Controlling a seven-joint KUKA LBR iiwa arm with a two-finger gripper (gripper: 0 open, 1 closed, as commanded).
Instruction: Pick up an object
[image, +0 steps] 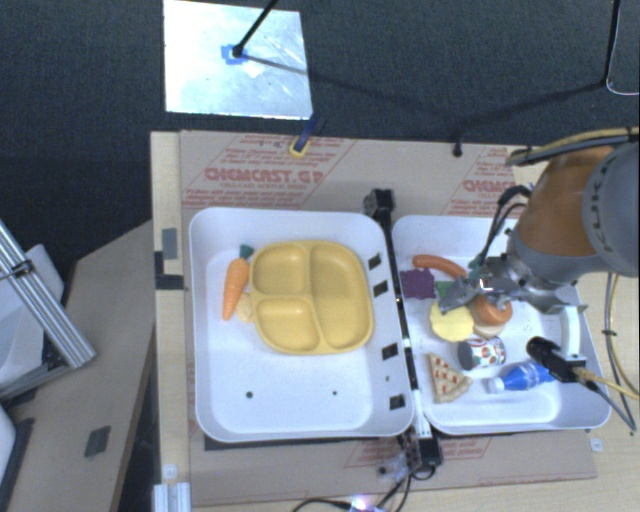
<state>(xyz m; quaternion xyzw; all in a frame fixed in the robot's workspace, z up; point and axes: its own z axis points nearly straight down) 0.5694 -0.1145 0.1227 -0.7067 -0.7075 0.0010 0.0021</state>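
Objects for picking are lying in the right bin (575, 405), and the pincer (468, 292) is hanging low over them, near the middle of that bin. I cannot tell how it is set, because its dark metal parts are blending together from this angle. Just under and beside it, a yellow round piece (451, 323) is resting on the bin floor, and an orange round object (491, 312) is sitting right next to it, partly under the wrist. A purple item (418, 284) is lying just to the left of the pincer, and a red sausage (438, 265) is lying beyond it, toward the far wall. Nearer to me, a small can (483, 352) with red marks is standing, a pizza slice (446, 377) is lying flat, and a blue bottle (519, 377) is lying on its side.

The grey arm (575, 215) with its orange band is reaching in from the right.

In the left bin (290, 410), a yellow divided plate (308, 296) is lying, and a carrot (235, 285) is lying beside its left edge. Both bins are sitting on the bench (110, 290).
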